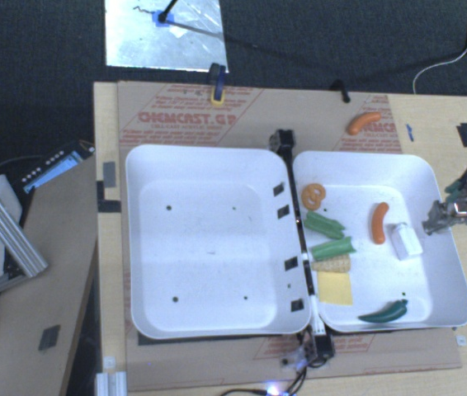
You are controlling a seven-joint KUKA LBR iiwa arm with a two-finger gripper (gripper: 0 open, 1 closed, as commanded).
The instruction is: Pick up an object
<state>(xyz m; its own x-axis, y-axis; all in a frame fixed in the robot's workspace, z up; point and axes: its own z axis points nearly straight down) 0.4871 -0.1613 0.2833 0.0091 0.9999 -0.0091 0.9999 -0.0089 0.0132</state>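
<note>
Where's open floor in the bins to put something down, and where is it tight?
The left bin has bare floor wall to wall. In the right bin, room lies between the yellow square and the white block. It is crowded near the divider around the green pieces and pretzel.

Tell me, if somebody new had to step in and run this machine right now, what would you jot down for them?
Gripper: at the right bin's right rim, nothing seen between its fingers.
In the right bin: pretzel, orange sausage, white block, two green pods, corn piece, yellow slice, dark green pepper.
Another sausage lies on the bench behind the bin.
Done: no pick yet.
Left: lower onto one item, perhaps the white block nearest it, and lift.
</note>
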